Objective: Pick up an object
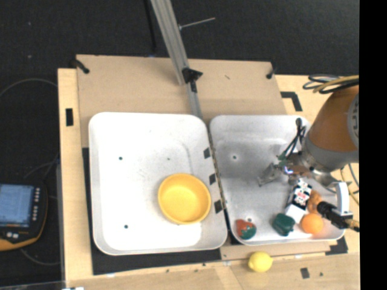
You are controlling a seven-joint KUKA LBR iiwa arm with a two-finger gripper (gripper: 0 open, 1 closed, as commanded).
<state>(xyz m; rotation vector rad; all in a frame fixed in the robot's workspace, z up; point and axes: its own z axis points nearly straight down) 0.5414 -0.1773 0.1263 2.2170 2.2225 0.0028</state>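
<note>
Several small objects lie clustered in the near right corner of the right bin (242,132): a dark green block (282,223), an orange ball (312,223), a red-and-green piece (245,228) further left along the near wall, and a white-and-black item (299,197) just above the green block. Any of them would serve as the thing to pick up, and none is lifted yet. The gripper (270,175) hangs over the middle of that bin, above bare floor, apart from the cluster; nothing sits between its fingers, and whether they stand wide or narrow I cannot tell from this angle. The step in hand looks like the approach, before any grasp. The next move calls for shifting toward the near corner and descending on one piece, minding the crowding against the wall. A yellow bowl (184,198) rests in the left bin (121,138), and a yellow ball (260,261) lies on the bench (151,77) outside.
</note>
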